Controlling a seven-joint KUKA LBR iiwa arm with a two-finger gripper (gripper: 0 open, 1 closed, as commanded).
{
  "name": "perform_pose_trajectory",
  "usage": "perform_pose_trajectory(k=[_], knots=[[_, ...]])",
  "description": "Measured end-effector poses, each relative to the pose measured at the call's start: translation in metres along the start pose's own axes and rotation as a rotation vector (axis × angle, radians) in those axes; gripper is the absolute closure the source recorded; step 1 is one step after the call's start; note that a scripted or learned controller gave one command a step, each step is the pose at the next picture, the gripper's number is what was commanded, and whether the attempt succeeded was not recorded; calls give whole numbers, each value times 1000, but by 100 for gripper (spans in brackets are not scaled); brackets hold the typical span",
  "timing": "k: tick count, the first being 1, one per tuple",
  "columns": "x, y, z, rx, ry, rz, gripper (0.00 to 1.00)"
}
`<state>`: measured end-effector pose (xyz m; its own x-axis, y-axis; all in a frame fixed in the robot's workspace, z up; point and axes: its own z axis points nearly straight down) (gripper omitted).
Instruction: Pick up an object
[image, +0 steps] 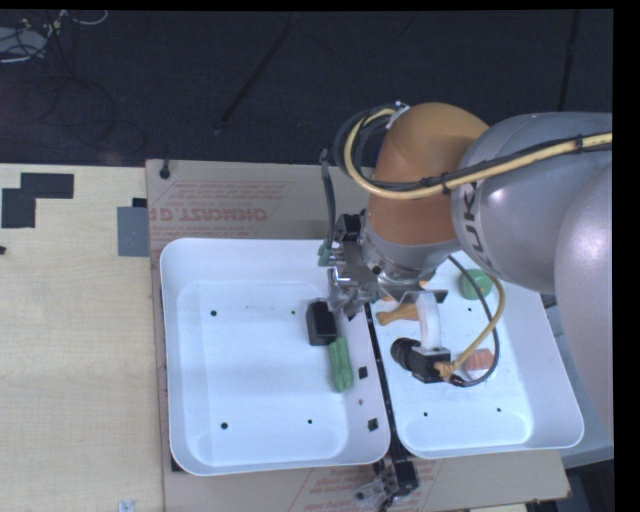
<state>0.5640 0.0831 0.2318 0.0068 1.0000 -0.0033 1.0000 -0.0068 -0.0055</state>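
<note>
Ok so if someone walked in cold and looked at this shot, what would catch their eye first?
Most likely the big grey arm with its orange band, reaching in from the right over the seam between the two white bins. Next, the green object and the black object lying by the right wall of the left bin, just under the tool.

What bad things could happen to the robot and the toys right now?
The gripper is low at the right edge of the left bin, right by the black block and the green piece. It might bump them away instead of grabbing one. It is also close to the wall between the bins, so it could scrape that. In the right bin, things lie in a bunch under the arm, easy to knock.
</note>
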Motion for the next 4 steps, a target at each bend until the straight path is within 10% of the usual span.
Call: perform_pose_trajectory(k=[1, 2, 3, 4], knots=[[-4, -74, -121, -11, 6, -8, 100], [-4, -31, -138, -6, 3, -9, 100], [-66, -39, -56, 7, 0, 0, 100], [-64, -38, -70, 1, 3, -4, 100]])
